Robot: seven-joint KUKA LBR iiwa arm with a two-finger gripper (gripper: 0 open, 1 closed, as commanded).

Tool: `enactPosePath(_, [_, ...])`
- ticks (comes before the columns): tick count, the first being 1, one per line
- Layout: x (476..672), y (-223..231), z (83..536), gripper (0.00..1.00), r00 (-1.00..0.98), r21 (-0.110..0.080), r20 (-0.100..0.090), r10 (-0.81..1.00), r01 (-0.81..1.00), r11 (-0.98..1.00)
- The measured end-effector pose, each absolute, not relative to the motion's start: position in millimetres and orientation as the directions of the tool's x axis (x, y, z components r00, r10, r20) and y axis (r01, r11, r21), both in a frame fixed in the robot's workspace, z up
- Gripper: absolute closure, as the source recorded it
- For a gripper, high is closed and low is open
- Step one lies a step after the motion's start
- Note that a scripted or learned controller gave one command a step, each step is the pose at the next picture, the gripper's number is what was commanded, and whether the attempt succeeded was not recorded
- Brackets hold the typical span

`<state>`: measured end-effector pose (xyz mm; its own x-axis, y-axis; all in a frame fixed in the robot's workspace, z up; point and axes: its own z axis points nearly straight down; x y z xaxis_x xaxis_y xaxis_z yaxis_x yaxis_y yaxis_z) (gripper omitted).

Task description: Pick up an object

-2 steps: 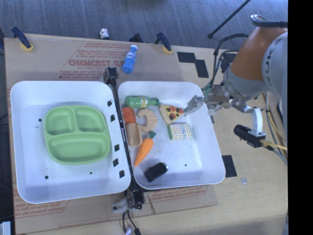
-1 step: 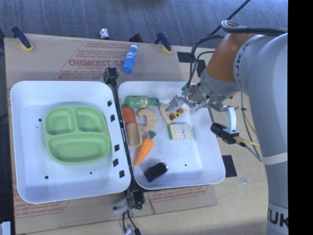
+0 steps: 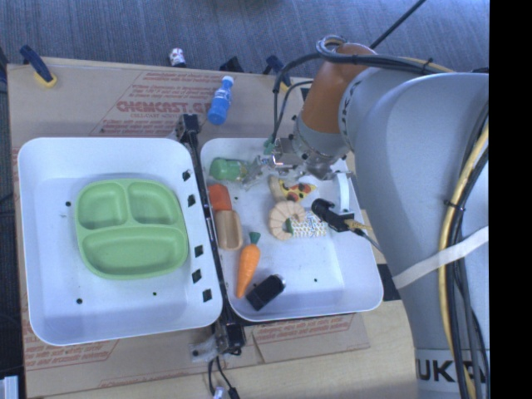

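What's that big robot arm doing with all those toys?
The arm is reaching into the right bin, which holds toy food: a carrot, a hot dog, a green piece and a few more. Its gripper is low over the bin's far end, near the green piece. It isn't holding anything that I can see. The left bin holds a green tray.

Both bins (image 3: 50,181) are looking like smooth white plastic with a slight sheen. Green tray (image 3: 130,227) is appearing matt plastic. Cardboard (image 3: 125,106) is covering the worktop, dull and printed. Carrot (image 3: 247,266) is showing smooth plastic.
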<state>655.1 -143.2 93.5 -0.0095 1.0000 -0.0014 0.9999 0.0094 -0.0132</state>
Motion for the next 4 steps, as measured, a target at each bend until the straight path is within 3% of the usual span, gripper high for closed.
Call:
enactPosePath(1, [657.0,-92,94,0.0,-0.008,-0.003,-0.002,1.0,1.0,0.008])
enactPosePath(2, [588.7,-100,100,0.0,-0.006,-0.005,0.0,1.0,1.0,0.006])
enactPosePath(3, [626.6,-121,94,0.0,-0.007,0.002,0.0,1.0,1.0,0.007])
enactPosePath(4, [655.4,-102,93,0.0,-0.007,-0.01,-0.002,1.0,1.0,0.007])
